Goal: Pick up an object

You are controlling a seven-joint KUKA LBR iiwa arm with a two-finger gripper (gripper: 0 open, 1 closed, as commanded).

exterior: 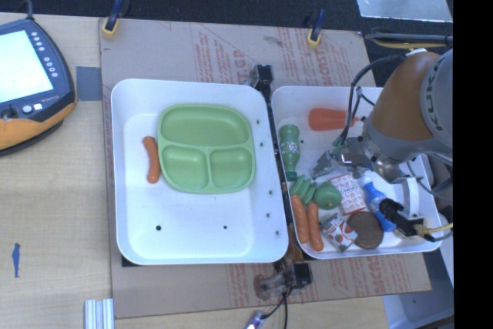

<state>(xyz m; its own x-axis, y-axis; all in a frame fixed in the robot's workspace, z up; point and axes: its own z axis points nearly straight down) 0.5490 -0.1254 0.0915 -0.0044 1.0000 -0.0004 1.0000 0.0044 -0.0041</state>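
Clutter fills your right bin [296, 100]: green bottle [289, 150] at nine o'clock, carrots [306, 221] at seven, orange piece [327, 119] at twelve. Your gripper [333, 162] hovers mid-bin above green toys [317, 192]; its grip you cannot tell. Left bin [192, 243] carries a green tray [206, 148].

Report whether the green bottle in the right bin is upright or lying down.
Lying down: the green bottle rests lengthwise on the right bin floor, along its left wall.

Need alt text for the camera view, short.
A grey arm with an orange band reaches from the right over the right bin, its tool above a clutter of toy food. The left bin holds a green divided plate and an orange sausage beside it.
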